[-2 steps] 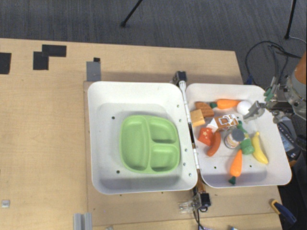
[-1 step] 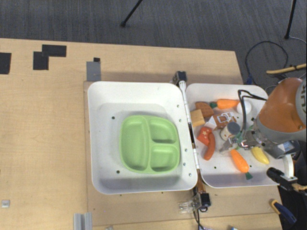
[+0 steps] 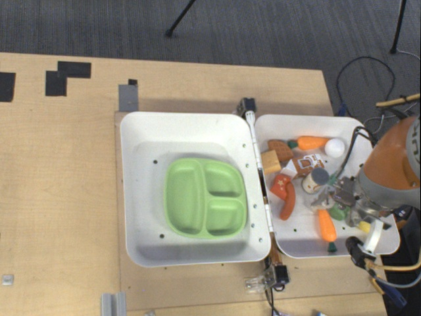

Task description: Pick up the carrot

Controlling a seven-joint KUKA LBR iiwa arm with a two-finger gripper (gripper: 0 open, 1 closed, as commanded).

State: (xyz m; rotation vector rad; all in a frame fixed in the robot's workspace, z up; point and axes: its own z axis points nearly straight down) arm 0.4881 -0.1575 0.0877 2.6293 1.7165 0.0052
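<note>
Two orange carrot-like pieces lie in the right bin [image 3: 299, 242]. One carrot [image 3: 326, 225] with a green end lies near the bin's front, pointing toward the front edge. The other orange piece [image 3: 312, 142] lies flat at the bin's back, next to a white ball [image 3: 335, 147]. My gripper [image 3: 327, 199] hangs low over the right half of this bin, just behind the front carrot and very close to its upper end. I see nothing lifted off the bin floor. The grey wrist and orange band [image 3: 395, 157] hide the bin's right side.
The right bin also holds a tan block [image 3: 271, 160], a brown piece [image 3: 283, 150], a red pepper [image 3: 281, 187], a sausage [image 3: 288, 207] and a round grey lid [image 3: 320, 175]. A green divided plate [image 3: 204, 198] sits in the left bin [image 3: 141, 176]. Cables hang at the right.
</note>
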